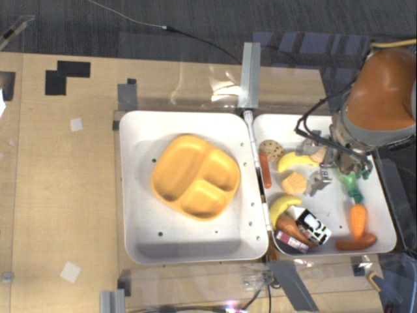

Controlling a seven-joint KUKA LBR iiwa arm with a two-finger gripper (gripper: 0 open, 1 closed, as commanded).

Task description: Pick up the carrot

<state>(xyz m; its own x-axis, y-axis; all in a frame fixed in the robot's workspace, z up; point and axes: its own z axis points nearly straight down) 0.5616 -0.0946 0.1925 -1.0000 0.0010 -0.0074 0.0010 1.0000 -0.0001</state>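
Leftmost on the bench, the left bin (130,240) carries just a yellow divided plate (195,176), sitting a little toward the back. Not relevant to the pick.

Right bin (389,238) is the crowded one. Along its left wall: a hot dog (264,168) lying lengthwise, a cookie (271,150) behind it. Next over: two bananas, back one (291,162), front one (281,205), with an orange cheese wedge (294,182) between them. Front left corner has a brown item and a small black-and-white toy car (311,227) piled together.

Gripper (319,178) hangs mid-bin, just right of the cheese wedge; can't tell whether the pincer is wide or narrow from this angle, and nothing is visibly between the fingers. Arm body covers the back right of the bin.

Carrot (358,218) lies near the right wall, toward the front, orange body pointing forward, green top (352,186) pointing back toward the arm. A sausage (356,242) lies crosswise just past its tip, touching or nearly so.

Handling guess: toy plastic, light, rigid, smooth, tapered, so it may squirt out toward the thin end. I'd grip across the thick part of the orange body just below the green top, jaws closing across its width. Right wall and sausage limit clearance; stay off the tip.
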